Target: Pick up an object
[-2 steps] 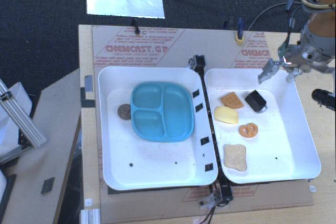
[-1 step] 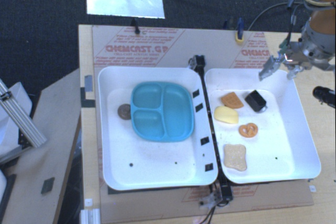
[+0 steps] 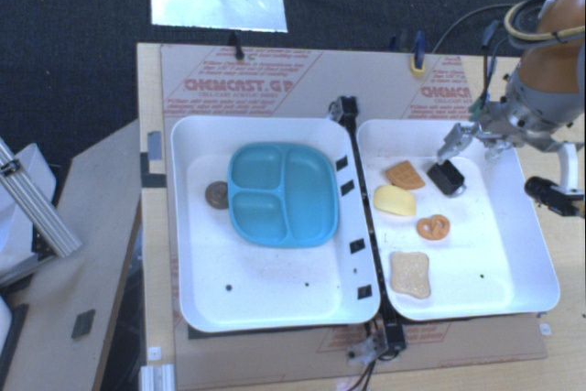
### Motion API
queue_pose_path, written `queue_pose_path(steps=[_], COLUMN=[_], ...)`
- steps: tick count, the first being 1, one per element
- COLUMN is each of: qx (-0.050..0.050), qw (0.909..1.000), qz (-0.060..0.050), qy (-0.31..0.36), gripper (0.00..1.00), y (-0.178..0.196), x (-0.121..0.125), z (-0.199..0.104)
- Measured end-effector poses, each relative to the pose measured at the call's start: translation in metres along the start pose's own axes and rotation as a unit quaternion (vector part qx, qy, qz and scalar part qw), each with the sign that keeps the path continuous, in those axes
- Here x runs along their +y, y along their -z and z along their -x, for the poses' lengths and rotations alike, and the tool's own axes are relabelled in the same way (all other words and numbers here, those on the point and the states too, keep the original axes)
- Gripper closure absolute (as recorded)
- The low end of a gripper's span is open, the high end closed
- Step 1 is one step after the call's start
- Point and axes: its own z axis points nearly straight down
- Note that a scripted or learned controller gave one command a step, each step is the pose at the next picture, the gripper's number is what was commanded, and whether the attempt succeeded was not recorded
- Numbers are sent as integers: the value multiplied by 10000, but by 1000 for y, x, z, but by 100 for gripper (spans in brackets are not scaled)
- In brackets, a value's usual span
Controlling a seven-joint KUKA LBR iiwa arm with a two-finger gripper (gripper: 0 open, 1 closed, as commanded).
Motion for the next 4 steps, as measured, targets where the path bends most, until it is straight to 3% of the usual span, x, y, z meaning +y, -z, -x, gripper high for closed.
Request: queue_pose_path(steps=[2, 3, 4], qx=[-2, -10, -8], qw=[10000, 10000, 10000], qz=[10, 41, 42], qy=[-4, -5, 5], gripper=[0, 100, 100], y=[-83, -70, -25], x=[0, 2, 0], z=[-3, -2, -2])
